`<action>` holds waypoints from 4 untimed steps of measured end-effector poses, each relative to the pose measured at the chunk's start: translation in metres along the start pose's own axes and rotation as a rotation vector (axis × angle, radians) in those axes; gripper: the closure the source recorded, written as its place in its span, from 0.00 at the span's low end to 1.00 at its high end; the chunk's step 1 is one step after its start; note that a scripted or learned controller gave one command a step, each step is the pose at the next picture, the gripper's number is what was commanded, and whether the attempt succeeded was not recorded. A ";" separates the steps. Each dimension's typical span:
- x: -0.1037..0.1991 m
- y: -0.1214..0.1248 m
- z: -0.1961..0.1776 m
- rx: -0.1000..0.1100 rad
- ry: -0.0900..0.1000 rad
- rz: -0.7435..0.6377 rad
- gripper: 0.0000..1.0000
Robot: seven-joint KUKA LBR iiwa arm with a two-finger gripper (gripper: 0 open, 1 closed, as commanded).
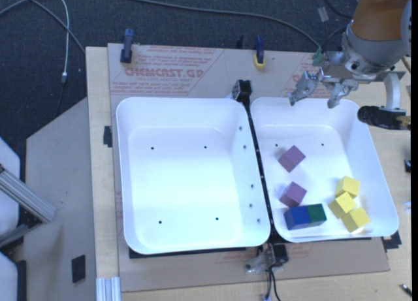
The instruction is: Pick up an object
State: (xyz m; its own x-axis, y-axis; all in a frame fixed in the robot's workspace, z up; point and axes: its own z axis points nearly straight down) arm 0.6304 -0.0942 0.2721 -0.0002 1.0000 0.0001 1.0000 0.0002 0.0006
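Blue block (297, 217) and green block (317, 213) touching at right bin's (375, 162) near edge; yellow blocks (347, 203) beside. Gripper (317, 94) over far rim, fingers spread, holding nothing.

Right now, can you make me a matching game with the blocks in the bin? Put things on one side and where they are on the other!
Things:
1. small blue wooden block
2. small green wooden block
3. upper purple wooden cube
4. open two-finger tool

Places:
A. above the right bin's far rim
B. alone, mid-bin
C. touching the blue block's right side
D. just below the lower purple cube

Pairs: 1-D, 2-C, 3-B, 4-A
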 end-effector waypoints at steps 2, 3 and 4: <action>-0.041 -0.038 0.187 0.003 0.000 0.004 0.00; 0.001 -0.052 0.184 0.001 0.001 -0.002 0.00; 0.000 -0.051 0.173 -0.003 0.000 0.000 1.00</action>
State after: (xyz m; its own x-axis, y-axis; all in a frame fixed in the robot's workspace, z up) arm 0.5796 -0.0947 0.0996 -0.0001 1.0000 0.0001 1.0000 0.0001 0.0031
